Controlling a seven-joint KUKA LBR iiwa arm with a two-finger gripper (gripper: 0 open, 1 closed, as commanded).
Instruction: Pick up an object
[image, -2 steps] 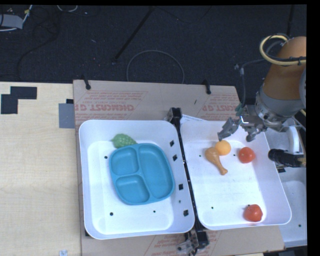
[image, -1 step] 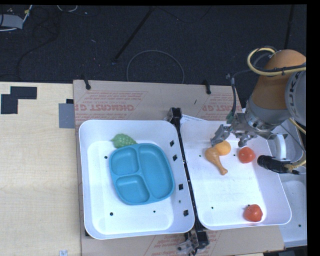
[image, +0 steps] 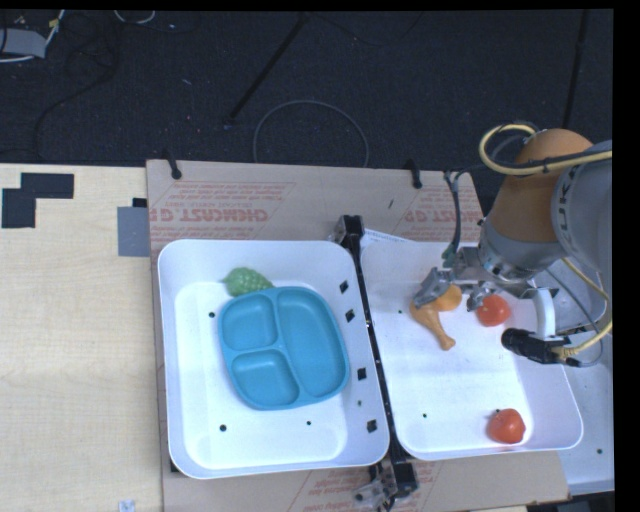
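Right now the nearest candidate for picking is the orange-yellow drumstick-shaped toy (image: 437, 318), lying in the right bin (image: 560, 425) toward its upper left part, with its thick end pointing up to about one o'clock and its thin end down to about five o'clock. The gripper (image: 445, 288) sits at the toy's thick end, touching or overlapping it; the metal fingers are bunched there, and whether they are spread or pressed onto the toy cannot be told from this slant.

Just beside the toy, at about three o'clock from it, lies a red round object (image: 492, 311), close under the arm's wrist. A second red round object (image: 507, 426) rests well apart, at about five o'clock, near the right bin's lower right corner. A black part with a cable (image: 535, 346) hangs over the bin at about four o'clock from the toy.

Across the dark divider (image: 362, 330), at nine o'clock, the left bin (image: 190, 430) carries a blue divided tray (image: 283, 346) with three compartments. A green leafy object (image: 247, 281) lies at the tray's eleven o'clock, touching its rim.

The arm (image: 565, 215), grey with an orange section, comes in from two o'clock.
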